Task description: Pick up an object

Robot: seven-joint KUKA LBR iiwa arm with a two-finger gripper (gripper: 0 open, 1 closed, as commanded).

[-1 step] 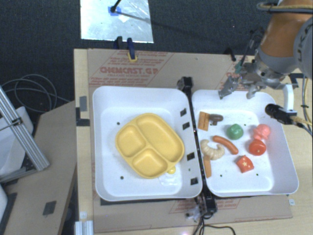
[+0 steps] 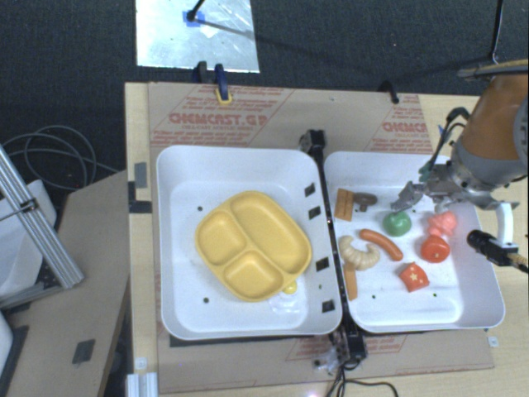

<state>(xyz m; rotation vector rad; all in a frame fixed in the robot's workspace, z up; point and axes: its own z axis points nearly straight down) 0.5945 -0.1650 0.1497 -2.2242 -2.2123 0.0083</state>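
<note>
We see the gripper (image 2: 411, 195) above the right bin (image 2: 471, 314), beside the green ball (image 2: 397, 222). Can't tell its state (fingers blurred).

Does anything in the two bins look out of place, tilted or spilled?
Nothing looks spilled or damaged. The yellow divided plate lies turned at an angle in the left bin. The toy foods are scattered loosely in the right bin, where the end effector sits just above the green ball.
</note>
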